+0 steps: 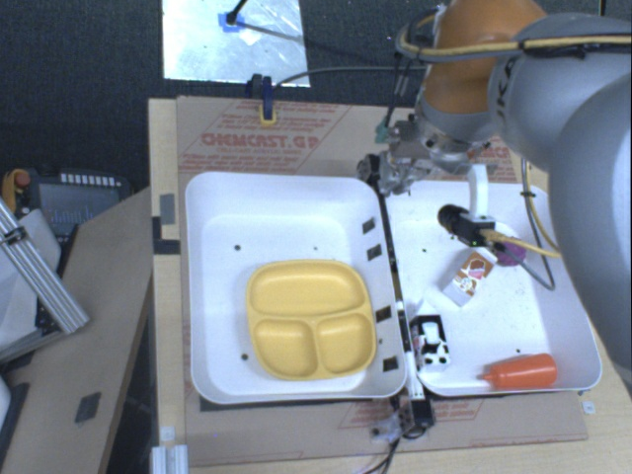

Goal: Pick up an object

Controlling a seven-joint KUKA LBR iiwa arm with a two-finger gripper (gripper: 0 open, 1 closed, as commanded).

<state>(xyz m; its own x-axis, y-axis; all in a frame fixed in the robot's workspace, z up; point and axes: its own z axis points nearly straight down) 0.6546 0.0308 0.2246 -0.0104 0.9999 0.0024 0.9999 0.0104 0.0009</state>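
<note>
In the right bin (553, 314), a small white and brown carton (469, 275) lies near the middle, with a small purple thing (511, 255) just beside it on the right. A black and white cow-patterned object (431, 344) sits at the bin's near left corner. An orange carrot-like object (520, 369) lies along the near wall. My gripper (391, 178) hangs over the far left corner of the right bin, close to the wall between the bins, well apart from all these objects.
The left bin (212, 265) holds a yellow divided plate (309, 317) near its front right. The grey arm with its orange band covers the far right of the right bin. A cardboard sheet lies under both bins.
</note>
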